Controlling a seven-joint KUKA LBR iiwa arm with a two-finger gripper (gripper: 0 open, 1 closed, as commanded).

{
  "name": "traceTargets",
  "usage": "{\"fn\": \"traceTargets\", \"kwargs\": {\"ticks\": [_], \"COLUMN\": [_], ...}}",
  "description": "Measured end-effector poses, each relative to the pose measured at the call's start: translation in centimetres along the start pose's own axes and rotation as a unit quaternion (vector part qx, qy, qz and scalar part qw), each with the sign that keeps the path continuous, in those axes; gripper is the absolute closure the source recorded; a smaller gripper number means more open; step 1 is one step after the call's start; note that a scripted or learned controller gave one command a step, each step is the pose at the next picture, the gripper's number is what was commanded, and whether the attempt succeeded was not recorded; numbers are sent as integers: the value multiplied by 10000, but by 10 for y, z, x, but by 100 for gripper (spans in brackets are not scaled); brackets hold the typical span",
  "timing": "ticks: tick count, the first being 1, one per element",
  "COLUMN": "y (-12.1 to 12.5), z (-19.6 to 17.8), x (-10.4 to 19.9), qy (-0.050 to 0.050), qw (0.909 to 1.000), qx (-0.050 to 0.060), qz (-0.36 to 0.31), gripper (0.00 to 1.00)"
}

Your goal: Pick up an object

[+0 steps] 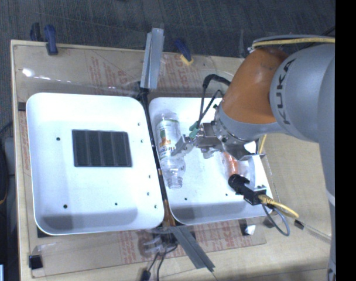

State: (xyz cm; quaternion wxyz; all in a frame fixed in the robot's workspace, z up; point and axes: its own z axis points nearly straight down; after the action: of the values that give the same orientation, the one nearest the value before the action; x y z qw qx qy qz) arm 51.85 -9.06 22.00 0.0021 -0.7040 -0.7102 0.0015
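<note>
Dark carpet surrounds the wooden tabletop [78,60] bearing two white bins. Inside the right bin [213,212], a clear plastic bottle [169,148] lies along the bin's left wall, its long axis running roughly up and down the view. The end effector [192,138] sits just beside the bottle, on its right; whether it is released or clenched cannot be told. An orange object [233,165] lies under the wrist.

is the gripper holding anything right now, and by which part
Cannot be told: the gripper is right beside the clear plastic bottle in the right bin, but no grip shows.
</note>
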Motion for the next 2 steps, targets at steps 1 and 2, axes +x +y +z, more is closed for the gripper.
{"fn": "traceTargets", "kwargs": {"ticks": [1, 2], "y": [7, -14], "z": [4, -53], "x": [-68, -25], "qy": [-9, -2], "qw": [9978, 9972], "qx": [-16, -22], "qz": [669, 745], "gripper": [0, 0]}}
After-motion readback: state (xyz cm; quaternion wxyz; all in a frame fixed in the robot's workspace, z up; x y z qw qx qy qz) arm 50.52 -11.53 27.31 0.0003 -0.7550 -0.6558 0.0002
